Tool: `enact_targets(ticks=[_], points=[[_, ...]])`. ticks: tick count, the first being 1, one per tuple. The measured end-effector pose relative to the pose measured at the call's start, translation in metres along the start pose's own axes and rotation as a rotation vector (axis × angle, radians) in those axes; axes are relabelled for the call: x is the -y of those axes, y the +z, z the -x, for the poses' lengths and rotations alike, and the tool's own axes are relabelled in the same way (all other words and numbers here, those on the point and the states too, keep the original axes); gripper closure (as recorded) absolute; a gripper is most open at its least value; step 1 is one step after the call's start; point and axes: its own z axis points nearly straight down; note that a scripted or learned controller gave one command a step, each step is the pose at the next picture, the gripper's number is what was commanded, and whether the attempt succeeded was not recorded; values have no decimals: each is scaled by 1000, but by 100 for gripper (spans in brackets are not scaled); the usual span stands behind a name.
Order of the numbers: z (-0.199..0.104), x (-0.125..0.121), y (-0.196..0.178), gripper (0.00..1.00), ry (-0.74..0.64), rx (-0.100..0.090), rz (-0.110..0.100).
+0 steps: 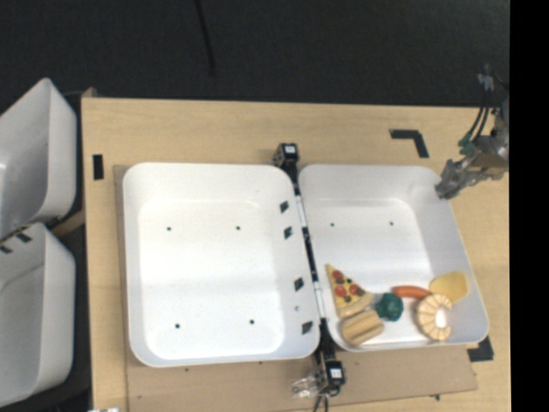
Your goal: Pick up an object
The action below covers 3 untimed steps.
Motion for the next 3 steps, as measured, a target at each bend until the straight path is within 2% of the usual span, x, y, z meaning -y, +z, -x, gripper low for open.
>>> enact_targets(ticks=[3], points=[[2, -2, -32, 100, -10, 6, 9]])
